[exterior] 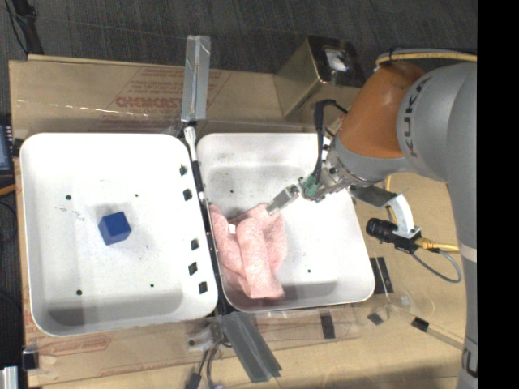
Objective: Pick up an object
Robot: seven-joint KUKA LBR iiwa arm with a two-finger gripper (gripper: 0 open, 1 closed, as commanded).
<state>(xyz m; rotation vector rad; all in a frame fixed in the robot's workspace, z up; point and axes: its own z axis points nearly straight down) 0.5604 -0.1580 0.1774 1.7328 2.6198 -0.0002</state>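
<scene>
The end effector (285,198) hangs just above the pink cloth (251,250) in the right bin (345,254). I cannot tell its state. It might pinch only a floppy edge, and the cloth could slip out.

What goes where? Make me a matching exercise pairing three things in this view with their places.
Things:
1. blue cube
2. pink cloth
3. end effector

Places:
A. above the right bin, just over the cloth's upper edge
B. on the floor of the left bin
C. bunched against the right bin's left wall

Pairs: 1-B, 2-C, 3-A
</scene>
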